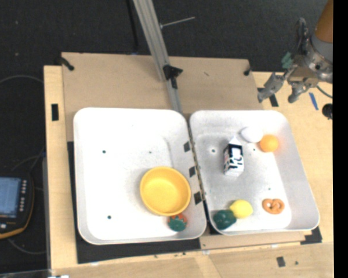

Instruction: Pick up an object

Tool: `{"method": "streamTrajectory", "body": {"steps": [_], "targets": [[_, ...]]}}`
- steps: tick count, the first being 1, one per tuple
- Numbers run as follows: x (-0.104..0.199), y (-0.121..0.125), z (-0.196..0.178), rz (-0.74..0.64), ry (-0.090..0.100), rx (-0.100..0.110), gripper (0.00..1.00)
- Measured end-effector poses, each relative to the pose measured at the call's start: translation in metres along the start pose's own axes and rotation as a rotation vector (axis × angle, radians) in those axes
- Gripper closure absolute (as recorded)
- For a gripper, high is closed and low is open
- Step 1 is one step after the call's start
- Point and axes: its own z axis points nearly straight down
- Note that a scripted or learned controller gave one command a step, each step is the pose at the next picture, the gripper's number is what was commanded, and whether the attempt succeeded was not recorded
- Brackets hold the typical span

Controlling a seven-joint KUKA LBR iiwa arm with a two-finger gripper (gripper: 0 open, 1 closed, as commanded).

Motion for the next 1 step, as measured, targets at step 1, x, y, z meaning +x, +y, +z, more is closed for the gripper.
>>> {"method": "streamTrajectory", "body": {"steps": [1], "targets": [[-0.0005, -0.0002, -0.0001, 0.000, -0.001, 0.001, 0.00]]}}
